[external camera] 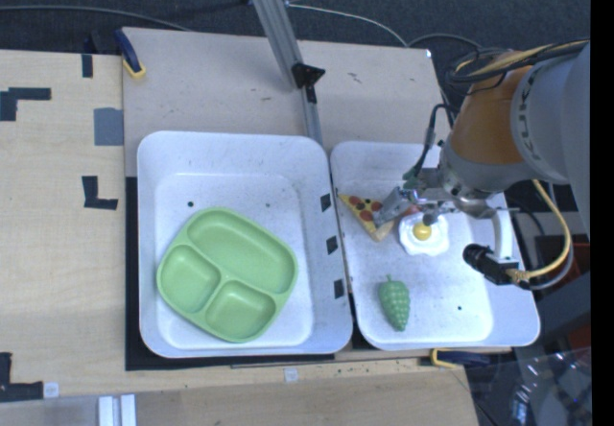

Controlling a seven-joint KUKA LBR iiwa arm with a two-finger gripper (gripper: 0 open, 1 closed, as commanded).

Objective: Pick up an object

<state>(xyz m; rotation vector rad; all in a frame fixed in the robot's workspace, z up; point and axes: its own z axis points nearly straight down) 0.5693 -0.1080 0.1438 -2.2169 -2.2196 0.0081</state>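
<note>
Smooth green plastic plate (226, 274)

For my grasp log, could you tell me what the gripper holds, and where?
It cannot be told: the gripper hangs between the pizza slice and fried egg.

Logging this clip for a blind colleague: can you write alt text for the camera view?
The arm's gripper hangs low over the right bin, between a toy pizza slice and a toy fried egg, with a green grape bunch nearer the front. The left bin holds a green divided plate.
</note>
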